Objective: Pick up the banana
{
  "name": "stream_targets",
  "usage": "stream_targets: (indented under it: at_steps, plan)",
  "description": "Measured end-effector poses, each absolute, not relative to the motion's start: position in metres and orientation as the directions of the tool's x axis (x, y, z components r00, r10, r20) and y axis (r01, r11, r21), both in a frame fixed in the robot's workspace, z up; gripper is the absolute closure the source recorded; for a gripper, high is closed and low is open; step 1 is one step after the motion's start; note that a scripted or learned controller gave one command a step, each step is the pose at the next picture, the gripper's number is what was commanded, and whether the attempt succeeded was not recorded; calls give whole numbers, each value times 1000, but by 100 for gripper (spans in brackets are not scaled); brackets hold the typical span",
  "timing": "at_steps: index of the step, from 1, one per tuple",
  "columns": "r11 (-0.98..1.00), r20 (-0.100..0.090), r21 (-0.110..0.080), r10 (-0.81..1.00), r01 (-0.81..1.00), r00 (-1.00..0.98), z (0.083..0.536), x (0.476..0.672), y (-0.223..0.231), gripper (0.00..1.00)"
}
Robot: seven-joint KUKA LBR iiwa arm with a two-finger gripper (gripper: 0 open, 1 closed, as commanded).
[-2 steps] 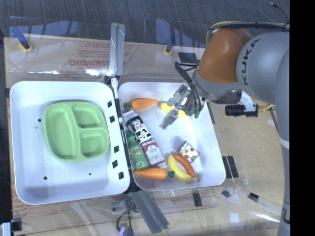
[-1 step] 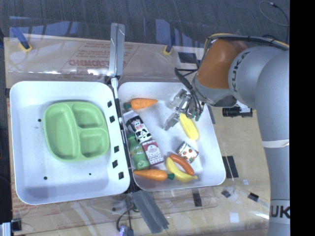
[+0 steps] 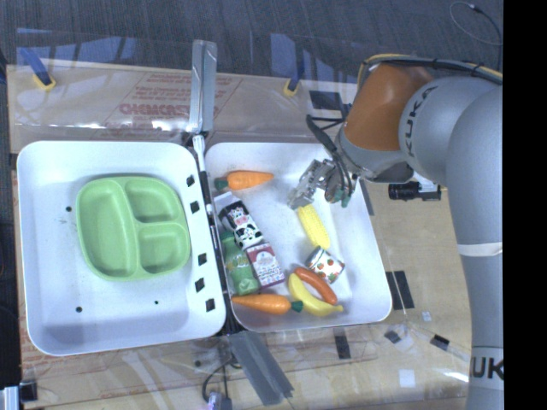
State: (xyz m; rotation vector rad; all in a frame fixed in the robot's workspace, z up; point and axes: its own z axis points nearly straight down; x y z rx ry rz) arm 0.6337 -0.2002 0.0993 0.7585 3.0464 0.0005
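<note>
The banana [image 3: 318,307] is yellow and curved and lies at the front of the right bin [image 3: 363,229], partly under a red-orange sausage-shaped piece [image 3: 315,286]. My gripper [image 3: 317,187] hangs over the back half of that bin, just above the far end of a yellow corn cob [image 3: 313,226]. It is well behind the banana. Its fingers stand open with nothing between them.
The right bin also holds a carrot [image 3: 249,178] at the back, a second carrot [image 3: 261,304] at the front, small cartons [image 3: 246,244] along the left wall and a strawberry carton [image 3: 326,265]. The left bin [image 3: 38,254] holds a green divided plate [image 3: 133,226].
</note>
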Motion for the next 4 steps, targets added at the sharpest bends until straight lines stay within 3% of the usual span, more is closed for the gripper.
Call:
stream_targets:
  at_steps: [1,2,3,4]
  plan:
    - [831,1,1,556,556,-831,91,590,-208,100]
    - [724,0,0,690,690,-724,180,596,-180,100]
    - [735,5,-3,678,678,-735,129,594,-210,100]
    - [735,3,-2,678,678,-735,130,595,-210,0]
